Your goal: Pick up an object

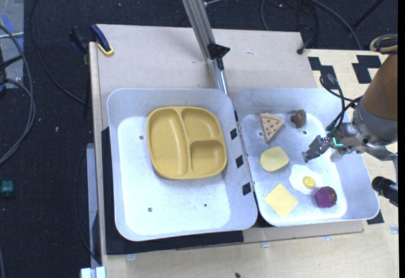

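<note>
A grey KUKA arm [383,106] with an orange band above its wrist reaches in from the right over the right-hand white bin [354,210], one of two shallow bins set side by side on a pale wooden bench [158,58]. Its two-finger gripper [314,151] hangs low over the middle of that bin, dark fingertips pointing left; whether the fingers are apart or together cannot be told from this angle, and nothing is seen between them. Six toy foods lie scattered in the right bin: a pizza slice [271,126] near the upper left, a small brown piece [298,118] just beside it to the right, a pale yellow round piece [274,159] below the pizza and just left of the gripper tips, a fried egg [306,180] directly below the gripper, a yellow cheese square [281,199] toward the bin's lower left, and a dark purple piece [325,196] to the right of the egg. The left bin [126,207] carries a yellow divided plate [187,142] with three compartments, lying flat near its upper centre. A slanted metal pole [196,7] rises from the seam between the two bins, and black cables [44,68] trail across the dark floor around the bench.
</note>
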